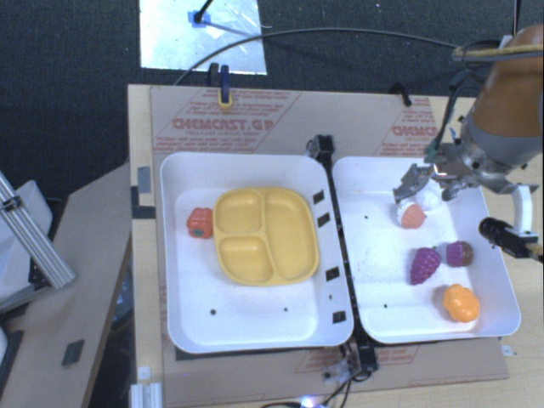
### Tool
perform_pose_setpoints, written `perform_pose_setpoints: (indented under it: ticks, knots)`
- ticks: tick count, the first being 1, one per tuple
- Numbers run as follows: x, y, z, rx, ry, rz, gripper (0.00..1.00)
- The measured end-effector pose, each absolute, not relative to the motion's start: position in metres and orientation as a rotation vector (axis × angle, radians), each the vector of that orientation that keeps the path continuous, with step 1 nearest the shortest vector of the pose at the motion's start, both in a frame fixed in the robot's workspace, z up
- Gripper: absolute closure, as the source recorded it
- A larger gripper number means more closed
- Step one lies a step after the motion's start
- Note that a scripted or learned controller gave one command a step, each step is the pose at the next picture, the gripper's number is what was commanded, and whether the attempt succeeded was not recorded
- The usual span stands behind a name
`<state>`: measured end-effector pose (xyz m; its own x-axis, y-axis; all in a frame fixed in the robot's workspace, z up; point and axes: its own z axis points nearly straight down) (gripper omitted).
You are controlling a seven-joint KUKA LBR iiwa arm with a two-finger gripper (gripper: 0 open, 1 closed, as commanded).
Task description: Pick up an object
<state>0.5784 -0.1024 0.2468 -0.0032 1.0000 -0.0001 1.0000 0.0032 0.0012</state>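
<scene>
Hovering over the right bin, my claw sits just above a small pink-and-white object; from here I cannot tell how it is set. Taking that pink object as my landmark: far to its left, in the left bin, I see a small orange-red toy touching a yellow divided tray. Below-right of the pink object lie purple grapes, a smaller purple piece, and, lower, an orange fruit.
</scene>
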Motion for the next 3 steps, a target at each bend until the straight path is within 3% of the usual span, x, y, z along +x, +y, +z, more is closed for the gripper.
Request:
perform_pose_setpoints:
  ticks: [3]
  knots:
    - [0.600,-0.098,0.102,2.222,2.223,-0.002,0.00]
